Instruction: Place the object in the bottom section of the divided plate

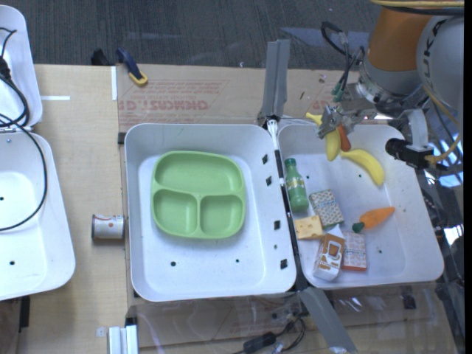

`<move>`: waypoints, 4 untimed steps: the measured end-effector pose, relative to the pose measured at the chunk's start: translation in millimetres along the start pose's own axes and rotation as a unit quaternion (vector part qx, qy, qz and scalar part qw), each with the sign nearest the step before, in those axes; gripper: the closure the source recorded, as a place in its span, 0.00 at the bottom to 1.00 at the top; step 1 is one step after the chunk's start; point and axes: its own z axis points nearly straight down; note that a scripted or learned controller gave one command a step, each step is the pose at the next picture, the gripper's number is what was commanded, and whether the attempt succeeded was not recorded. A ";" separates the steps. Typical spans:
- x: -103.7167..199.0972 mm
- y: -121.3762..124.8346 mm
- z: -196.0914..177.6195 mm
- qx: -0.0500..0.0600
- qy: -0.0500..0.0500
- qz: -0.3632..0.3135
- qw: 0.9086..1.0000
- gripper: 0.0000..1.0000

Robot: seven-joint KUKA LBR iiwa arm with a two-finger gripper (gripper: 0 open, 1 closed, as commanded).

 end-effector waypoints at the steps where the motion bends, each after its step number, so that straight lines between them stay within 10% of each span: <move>1: 51.6 8.9 -10.3 0.000 0.000 -0.049 0.999 1.00; 3: 103.2 17.8 3.8 0.002 0.000 -0.071 0.998 1.00; 4: 205.2 30.9 47.7 0.001 0.000 -0.161 0.987 1.00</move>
